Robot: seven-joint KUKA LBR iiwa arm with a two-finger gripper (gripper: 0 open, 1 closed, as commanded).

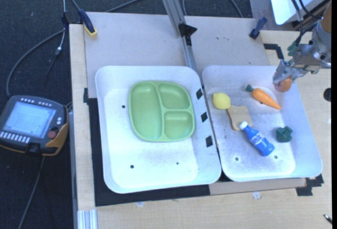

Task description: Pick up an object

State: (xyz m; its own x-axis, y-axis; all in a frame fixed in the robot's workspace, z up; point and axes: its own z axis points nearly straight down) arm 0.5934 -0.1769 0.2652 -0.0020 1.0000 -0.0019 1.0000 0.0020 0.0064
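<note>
While the arm [322,38] reaches in from the right, its gripper [283,81] hangs over the far right part of the right-hand bin [303,167]. Between its fingers [279,74] sits a small orange-red object [285,85], pinched from both sides; the thing is too small and blurred to name, though it may be a round toy fruit. It appears lifted a little above the bin floor, near the far right rim, but the slant of the view makes the height hard to judge.

Just beside it, toward the middle of the bin, lies a toy carrot [264,97] with its green top pointing at the far side. A yellow lemon [221,100] rests near the bin's left wall, and a tan slice of toast [239,116] lies next to it. Touching the toast's near corner, a blue bottle [258,140] with a white cap lies on its side. A small dark green piece [284,134] sits to the right of the bottle, apart from it.

Across the divide, the left-hand bin [121,170] holds a light green divided plate [161,111] with three compartments, lying flat near the bin's centre.
</note>
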